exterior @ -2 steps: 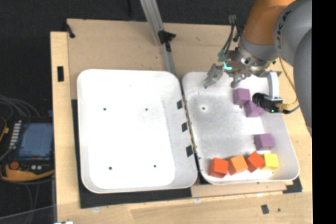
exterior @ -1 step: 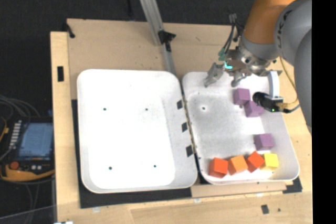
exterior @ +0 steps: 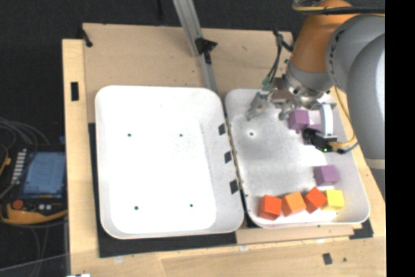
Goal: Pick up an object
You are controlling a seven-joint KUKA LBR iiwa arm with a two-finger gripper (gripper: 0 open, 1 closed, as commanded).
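Step in hand, as judged: the pick itself, at the lift-off or grasp-check stage. The arm [exterior: 337,55] reaches in from 3 o'clock and sits over the far part of the right bin [exterior: 272,152].

Gripper [exterior: 305,115]: a purple block [exterior: 299,119] shows right at the wrist's lower end, beside a white finger-like plate [exterior: 326,120]. Whether the block is truly pinched between two fingers or only lies under them on the bin floor cannot be told from this angle, so neither the width of the opening nor any hold can be read. A thin metal prong [exterior: 256,104] sticks out toward 9 o'clock from the wrist; its purpose is unclear.

Task things, all in the right bin:
- purple block at the gripper, toward the bin's 12 to 1 o'clock area.
- second purple block [exterior: 326,174] at about 4 o'clock, alone, well apart from the first.
- row along the 6 o'clock rim: red-orange block [exterior: 270,206], orange block [exterior: 294,203], red block [exterior: 316,198], yellow block [exterior: 334,198], touching or nearly so.

Left bin [exterior: 162,159]: bare white floor with a few dark dots.

Next move, as judged: a straight, slow rise to show whether the purple block comes away with the gripper. If it stays behind, the lone purple block at 4 o'clock looks the easier target, with free space on all sides; the packed row leaves little room for fingers.
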